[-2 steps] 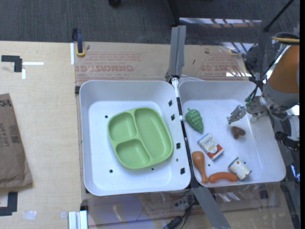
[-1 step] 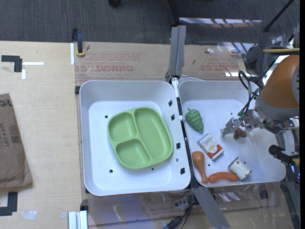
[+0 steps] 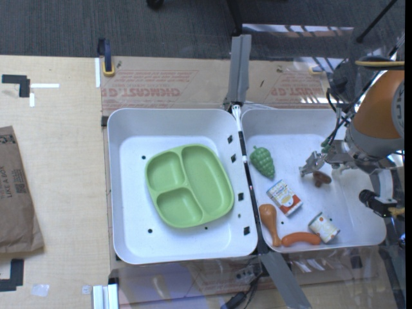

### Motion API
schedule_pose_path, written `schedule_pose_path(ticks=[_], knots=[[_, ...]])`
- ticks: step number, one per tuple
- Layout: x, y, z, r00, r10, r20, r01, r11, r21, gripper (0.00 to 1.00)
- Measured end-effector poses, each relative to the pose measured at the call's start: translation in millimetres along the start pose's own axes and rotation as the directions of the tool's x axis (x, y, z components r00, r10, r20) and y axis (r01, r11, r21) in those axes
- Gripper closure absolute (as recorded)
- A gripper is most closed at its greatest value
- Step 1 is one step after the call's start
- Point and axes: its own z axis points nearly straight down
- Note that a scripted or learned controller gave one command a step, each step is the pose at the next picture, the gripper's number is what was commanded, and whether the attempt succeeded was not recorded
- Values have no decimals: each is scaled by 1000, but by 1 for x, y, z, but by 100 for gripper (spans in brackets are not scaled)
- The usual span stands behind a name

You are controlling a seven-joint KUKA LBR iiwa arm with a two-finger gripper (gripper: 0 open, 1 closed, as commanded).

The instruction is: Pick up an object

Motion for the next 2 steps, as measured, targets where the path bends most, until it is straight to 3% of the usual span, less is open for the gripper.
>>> schedule_pose_path(ticks=[1,2], knots=[[-22,-2,-1,999,39,-11,-39,999,0,0],[-24,-2,-10,999,39,-5,-39,999,-1,100]])
